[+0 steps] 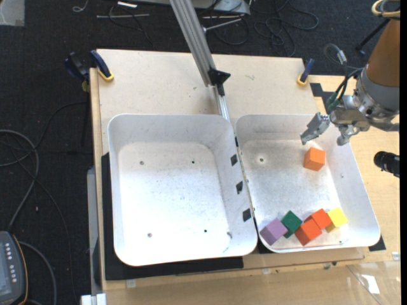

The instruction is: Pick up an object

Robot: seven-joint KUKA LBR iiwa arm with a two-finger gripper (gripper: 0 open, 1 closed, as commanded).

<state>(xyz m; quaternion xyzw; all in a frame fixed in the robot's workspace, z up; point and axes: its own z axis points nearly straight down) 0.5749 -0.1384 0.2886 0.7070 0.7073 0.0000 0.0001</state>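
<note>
Orange cube (314,159) lies just below the gripper (331,131), whose spread fingers hold nothing, apparently poised to descend

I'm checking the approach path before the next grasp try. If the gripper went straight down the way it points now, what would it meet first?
Probably the lone orange cube, just below the open gripper in the right bin; depth is uncertain, so it might meet the bin floor beside it.

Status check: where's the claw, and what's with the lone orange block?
Claw open, above right bin far end. Orange block just below it, not gripped. Nothing between them; other blocks clustered at near edge.
</note>
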